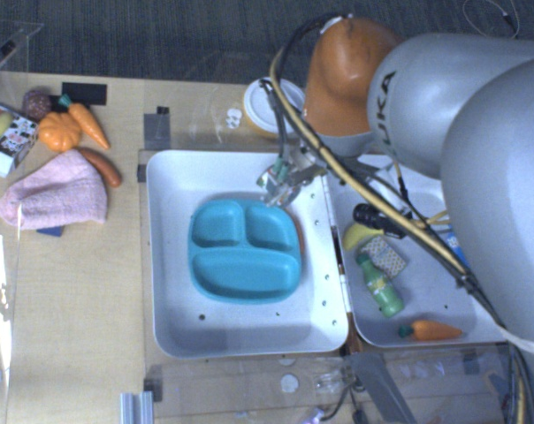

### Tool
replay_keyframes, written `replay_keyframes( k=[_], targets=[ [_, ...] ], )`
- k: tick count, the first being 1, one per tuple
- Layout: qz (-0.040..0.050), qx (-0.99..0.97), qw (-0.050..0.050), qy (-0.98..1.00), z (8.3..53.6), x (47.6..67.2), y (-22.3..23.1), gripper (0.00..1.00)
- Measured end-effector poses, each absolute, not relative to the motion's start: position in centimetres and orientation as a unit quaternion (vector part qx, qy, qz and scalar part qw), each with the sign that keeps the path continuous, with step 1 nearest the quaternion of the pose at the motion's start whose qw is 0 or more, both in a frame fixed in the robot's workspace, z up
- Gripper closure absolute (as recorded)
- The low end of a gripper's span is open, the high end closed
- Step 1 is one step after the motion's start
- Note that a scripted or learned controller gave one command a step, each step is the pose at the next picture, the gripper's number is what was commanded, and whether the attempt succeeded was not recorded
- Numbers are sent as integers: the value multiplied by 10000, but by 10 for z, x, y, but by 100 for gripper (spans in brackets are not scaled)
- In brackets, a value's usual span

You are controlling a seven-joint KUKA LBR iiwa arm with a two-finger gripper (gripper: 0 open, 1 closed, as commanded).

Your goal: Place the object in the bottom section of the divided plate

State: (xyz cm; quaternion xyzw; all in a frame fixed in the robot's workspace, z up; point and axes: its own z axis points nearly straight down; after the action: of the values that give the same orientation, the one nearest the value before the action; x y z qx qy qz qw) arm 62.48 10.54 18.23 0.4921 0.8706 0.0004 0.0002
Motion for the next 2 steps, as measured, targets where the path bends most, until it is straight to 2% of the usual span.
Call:
replay_keyframes(
  k=[1,2],
  targets=[
    [4,4923,2,8704,182,625,105,0],
    [4,4923,2,8704,182,625,105,0]
  ],
)
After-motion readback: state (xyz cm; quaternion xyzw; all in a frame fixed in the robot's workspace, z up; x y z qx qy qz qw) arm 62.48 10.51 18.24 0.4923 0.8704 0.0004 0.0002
